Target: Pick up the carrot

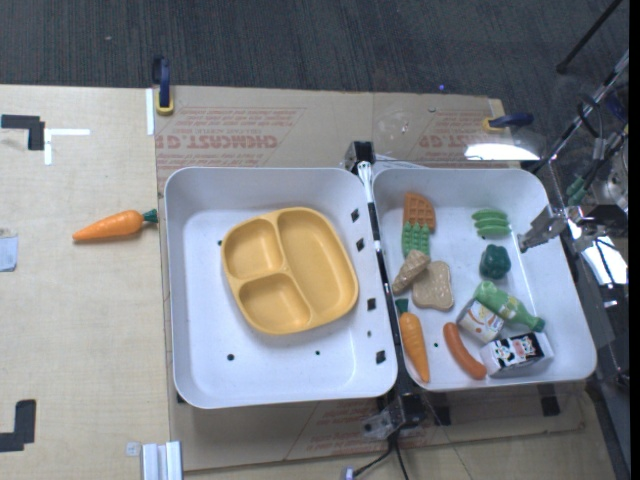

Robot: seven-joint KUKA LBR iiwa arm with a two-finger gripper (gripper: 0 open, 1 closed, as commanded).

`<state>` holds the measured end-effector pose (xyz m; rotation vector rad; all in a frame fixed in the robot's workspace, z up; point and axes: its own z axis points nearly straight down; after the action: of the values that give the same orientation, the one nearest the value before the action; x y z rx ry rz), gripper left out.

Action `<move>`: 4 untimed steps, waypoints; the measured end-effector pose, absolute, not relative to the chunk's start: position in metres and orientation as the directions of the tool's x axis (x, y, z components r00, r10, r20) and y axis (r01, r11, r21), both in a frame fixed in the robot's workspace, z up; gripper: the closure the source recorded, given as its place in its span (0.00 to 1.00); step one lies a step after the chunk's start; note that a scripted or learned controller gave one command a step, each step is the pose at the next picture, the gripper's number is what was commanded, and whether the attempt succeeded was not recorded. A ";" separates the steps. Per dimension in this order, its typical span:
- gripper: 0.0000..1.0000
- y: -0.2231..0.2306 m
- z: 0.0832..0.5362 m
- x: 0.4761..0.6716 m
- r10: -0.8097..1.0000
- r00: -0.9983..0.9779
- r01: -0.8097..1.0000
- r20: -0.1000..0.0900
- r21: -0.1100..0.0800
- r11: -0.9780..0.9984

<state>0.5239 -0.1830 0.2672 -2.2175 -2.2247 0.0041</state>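
**Two carrots on show, end effector off at the right edge**

While the end effector (545, 230) hangs over the right rim of the right bin (560, 298), whether it is open or closed cannot be told from here. One carrot (414, 346) lies inside that bin along its left wall, near the front edge, just beside a red sausage (464, 352). Another carrot (112, 226) lies out on the bare tabletop (70, 348), towards its left edge, well apart from both bins. The left bin (200, 368) carries a yellow divided plate (289, 268) in its middle. A green bottle (508, 306) and a small carton (520, 351) sit towards the right bin's front right corner.
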 end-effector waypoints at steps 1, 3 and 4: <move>0.00 -0.122 0.226 0.579 0.998 0.061 0.998 -0.001 -0.002 -0.061; 0.00 -0.096 0.094 0.658 0.990 0.139 0.990 0.000 0.000 -0.139; 1.00 -0.097 0.104 0.659 0.991 0.135 0.991 -0.003 0.001 -0.135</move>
<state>0.6588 -0.0969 0.1037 -2.3685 -2.0679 0.0018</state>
